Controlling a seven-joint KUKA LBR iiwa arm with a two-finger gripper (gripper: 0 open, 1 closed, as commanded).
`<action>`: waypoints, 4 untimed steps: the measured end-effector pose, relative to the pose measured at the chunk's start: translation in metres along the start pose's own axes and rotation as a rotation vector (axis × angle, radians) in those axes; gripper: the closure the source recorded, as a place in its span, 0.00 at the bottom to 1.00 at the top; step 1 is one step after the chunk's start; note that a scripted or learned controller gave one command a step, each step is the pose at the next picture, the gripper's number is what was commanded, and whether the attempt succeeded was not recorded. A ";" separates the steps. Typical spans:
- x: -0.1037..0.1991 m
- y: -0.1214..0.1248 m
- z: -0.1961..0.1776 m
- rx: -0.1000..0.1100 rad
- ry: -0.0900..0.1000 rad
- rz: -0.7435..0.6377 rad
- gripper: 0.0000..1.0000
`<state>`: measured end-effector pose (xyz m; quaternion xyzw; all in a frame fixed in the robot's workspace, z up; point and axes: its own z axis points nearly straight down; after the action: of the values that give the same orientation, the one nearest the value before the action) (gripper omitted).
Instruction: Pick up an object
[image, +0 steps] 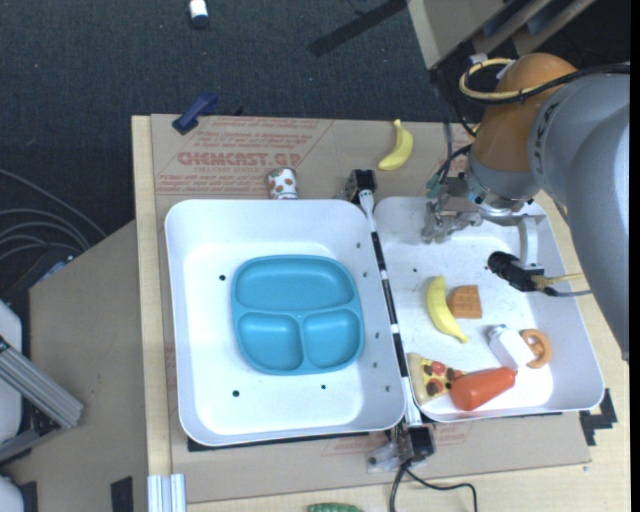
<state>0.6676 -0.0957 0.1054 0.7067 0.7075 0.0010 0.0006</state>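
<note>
- Brown board covers the surface (250, 160), carrying two white bins side by side; the left bin (190, 300) holds a blue divided plate (296, 311).
- The gripper (445, 225) hangs over the right bin's (570, 340) far corner; its fingers' state cannot be told.
- Inside lie a banana (441, 307), cracker (464, 301), pretzel (536, 347), pizza slice (432, 377) and red pepper (483, 387).
- A second banana (397, 148) rests on the board beyond the bins.

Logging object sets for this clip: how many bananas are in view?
2. One banana lies on the brown board behind the bins; the other banana lies in the right bin, beside the cracker. None looks hidden.
</note>
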 end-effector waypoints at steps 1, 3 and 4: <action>0.000 0.000 0.000 0.001 0.000 0.000 0.00; -0.019 -0.001 0.021 0.001 -0.001 0.000 0.00; 0.003 -0.001 0.020 0.004 0.001 0.000 0.00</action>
<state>0.6666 -0.0927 0.0850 0.7067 0.7075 -0.0001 -0.0008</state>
